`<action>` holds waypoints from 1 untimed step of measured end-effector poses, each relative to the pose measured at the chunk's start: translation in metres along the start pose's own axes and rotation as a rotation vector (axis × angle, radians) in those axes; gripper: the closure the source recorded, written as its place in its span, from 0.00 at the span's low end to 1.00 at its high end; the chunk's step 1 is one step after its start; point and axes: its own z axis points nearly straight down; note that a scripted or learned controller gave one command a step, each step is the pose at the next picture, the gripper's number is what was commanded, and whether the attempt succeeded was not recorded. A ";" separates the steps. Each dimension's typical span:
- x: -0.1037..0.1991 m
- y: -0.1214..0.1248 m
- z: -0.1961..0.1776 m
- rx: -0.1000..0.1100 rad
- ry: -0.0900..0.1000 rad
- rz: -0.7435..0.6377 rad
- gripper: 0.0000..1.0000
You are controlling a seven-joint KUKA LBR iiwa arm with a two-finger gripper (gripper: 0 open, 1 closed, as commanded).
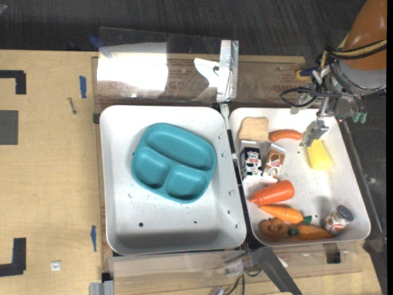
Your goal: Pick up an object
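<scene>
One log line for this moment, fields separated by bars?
gripper: above right bin, at top end of yellow block | lifted: nothing seen | teal tray: in left bin

Yellow block (pixel 319 155) lying flat, right bin's far right part, just below fingers (pixel 315 132); not gripped.

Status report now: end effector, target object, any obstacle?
End effector low in right bin, at yellow block. Nothing visibly held. Sausage close beside.
</scene>
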 end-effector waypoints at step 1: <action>0.058 0.012 0.120 0.001 -0.002 -0.065 0.00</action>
